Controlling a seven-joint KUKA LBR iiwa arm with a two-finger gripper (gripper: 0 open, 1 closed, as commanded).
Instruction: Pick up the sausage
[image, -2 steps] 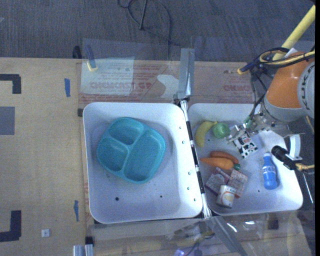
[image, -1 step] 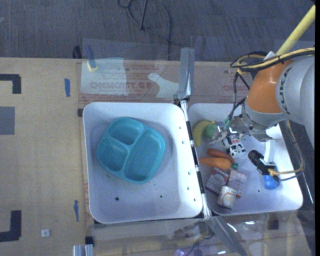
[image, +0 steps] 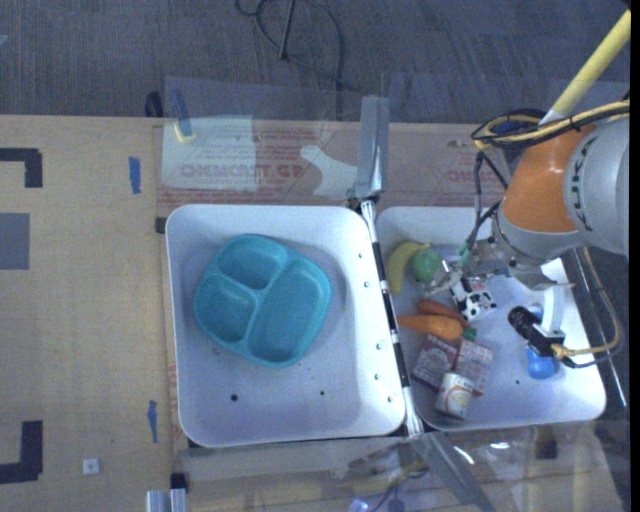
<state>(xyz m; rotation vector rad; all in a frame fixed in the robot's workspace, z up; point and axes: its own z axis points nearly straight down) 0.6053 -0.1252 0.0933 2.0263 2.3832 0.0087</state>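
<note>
White left bin (image: 200, 400) with a teal divided plate (image: 263, 298) and open floor around it, right bin (image: 585, 395) crowded at its left wall, reddish sausage (image: 438, 309) beside a carrot (image: 430, 325), hand (image: 467, 268) just above, grip state unclear, label text unreadable.

You could read "KUKA" running down the arm's grey casing (image: 590, 195) at three o'clock; the cardboard's (image: 235, 170) print stayed illegible.

Grey arm (image: 600, 190), orange band, black cables
</note>
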